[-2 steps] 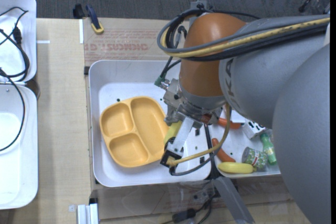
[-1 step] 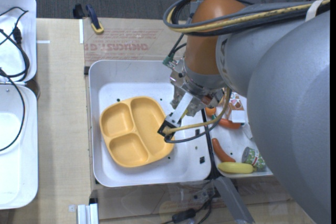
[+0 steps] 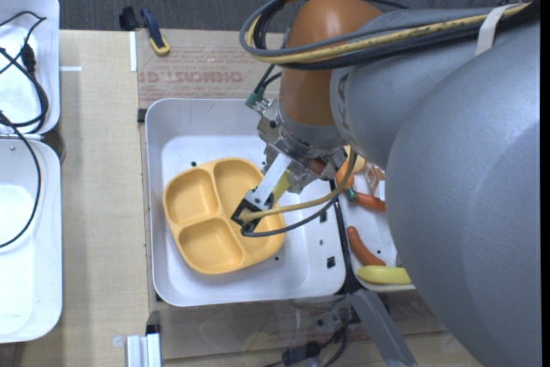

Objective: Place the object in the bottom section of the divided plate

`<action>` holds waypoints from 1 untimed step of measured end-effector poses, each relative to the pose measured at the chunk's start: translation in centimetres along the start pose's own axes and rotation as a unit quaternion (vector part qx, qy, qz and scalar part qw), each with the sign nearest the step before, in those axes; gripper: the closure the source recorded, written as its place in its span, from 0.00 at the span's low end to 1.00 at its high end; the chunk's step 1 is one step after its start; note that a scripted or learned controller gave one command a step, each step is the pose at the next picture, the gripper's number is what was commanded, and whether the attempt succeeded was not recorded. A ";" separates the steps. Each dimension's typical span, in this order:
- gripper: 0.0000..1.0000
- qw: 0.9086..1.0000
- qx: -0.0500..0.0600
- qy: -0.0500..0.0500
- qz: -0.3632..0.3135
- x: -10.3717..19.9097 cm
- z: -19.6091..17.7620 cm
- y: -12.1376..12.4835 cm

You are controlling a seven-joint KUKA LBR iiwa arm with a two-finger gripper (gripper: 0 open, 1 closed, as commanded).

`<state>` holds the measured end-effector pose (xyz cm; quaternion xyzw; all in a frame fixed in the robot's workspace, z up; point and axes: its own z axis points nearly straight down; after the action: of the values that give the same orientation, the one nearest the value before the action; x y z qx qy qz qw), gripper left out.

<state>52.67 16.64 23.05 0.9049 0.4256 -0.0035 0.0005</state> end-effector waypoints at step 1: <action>1.00 0.999 0.001 0.000 0.033 -2.6 3.7 2.5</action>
<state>52.86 13.02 19.39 0.9185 0.3953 -0.0040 0.0002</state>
